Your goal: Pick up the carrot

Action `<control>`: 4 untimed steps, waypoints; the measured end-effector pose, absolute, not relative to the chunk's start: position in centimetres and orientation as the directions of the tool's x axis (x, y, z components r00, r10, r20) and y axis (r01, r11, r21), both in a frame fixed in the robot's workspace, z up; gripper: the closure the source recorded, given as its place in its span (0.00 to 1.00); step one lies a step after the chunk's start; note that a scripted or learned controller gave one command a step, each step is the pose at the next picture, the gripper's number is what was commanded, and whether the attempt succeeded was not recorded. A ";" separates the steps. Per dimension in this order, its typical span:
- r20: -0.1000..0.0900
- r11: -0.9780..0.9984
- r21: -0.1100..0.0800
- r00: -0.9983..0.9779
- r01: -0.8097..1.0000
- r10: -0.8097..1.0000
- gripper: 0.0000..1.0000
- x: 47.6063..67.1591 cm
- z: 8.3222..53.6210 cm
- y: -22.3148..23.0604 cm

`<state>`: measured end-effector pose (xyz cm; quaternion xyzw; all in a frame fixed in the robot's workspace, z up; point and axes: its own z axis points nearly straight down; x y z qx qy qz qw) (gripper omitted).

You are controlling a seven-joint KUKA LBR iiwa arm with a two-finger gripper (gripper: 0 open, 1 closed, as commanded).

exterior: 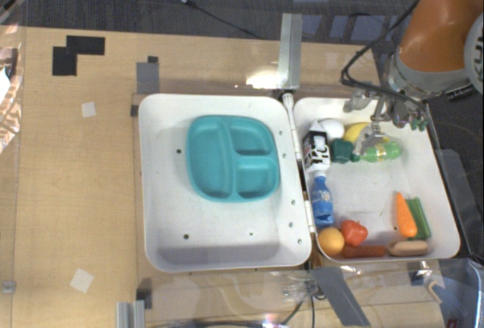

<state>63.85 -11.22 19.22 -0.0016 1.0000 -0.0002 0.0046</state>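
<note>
**Desk:** While the arm hangs over the far end of the right bin (448,190), where do you place the carrot (405,215)?

**Caption:** You find it at about four o'clock in that bin, lying lengthwise close to the right wall, thick end toward the front rim. A green vegetable (420,218) lies touching it on the wall side. A tan sausage-like piece (408,247) sits just beyond its thick end, along the front rim.

**Desk:** And the gripper?

**Caption:** You see the gripper (372,136) at roughly twelve o'clock in the bin, well apart from the carrot. It is poised over a clear green bottle (372,152) and a yellow lemon (355,131). Whether its fingers are apart or together, you cannot tell from this slant; nothing shows between them. Judged from that, the pick has not begun.

**Desk:** What crowds the approach?

**Caption:** The green vegetable against the carrot leaves little room on that flank, so a finger may catch both, or the wall. The bare bin floor on the carrot's left looks the easier side.

**Desk:** Anything else in shot?

**Caption:** A white bottle (318,145) and a blue bottle (321,198) line the divider at nine o'clock. An orange fruit (330,240) and a red tomato-like piece (353,230) sit at seven. The left bin (162,228) bears a teal divided tray (232,157).
</note>
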 end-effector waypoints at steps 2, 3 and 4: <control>-0.015 0.992 -0.001 -0.992 0.125 0.125 0.00 49.4 9.0 -16.8; -0.024 0.993 -0.003 -0.993 0.119 0.119 1.00 49.7 10.3 -16.8; -0.024 1.000 -0.003 -0.999 0.021 0.021 1.00 49.2 25.6 -11.2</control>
